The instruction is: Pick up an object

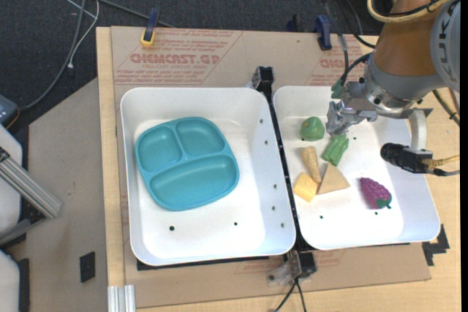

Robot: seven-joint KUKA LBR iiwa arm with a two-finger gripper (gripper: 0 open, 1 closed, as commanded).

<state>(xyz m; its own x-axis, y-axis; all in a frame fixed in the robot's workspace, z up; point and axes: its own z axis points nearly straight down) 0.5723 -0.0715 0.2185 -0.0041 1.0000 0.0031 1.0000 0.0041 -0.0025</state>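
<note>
My gripper point(341, 122) hangs low over the back of the right bin point(409, 226). It stands just above the upper end of a green oblong piece point(336, 150) and to the right of a round green piece point(312, 128). In front of them lie a tan cone-like piece point(311, 160), a yellow block point(305, 187) and a tan wedge point(333, 180), close together. A purple grape bunch point(375, 193) lies apart to the right. Nothing shows lifted off the bin floor.
The left bin point(248, 230) holds a teal divided plate point(188, 162). A black clip point(262, 77) sits where the two bins meet at the back. A black cable part point(404, 156) hangs from the arm over the right bin's right side.
</note>
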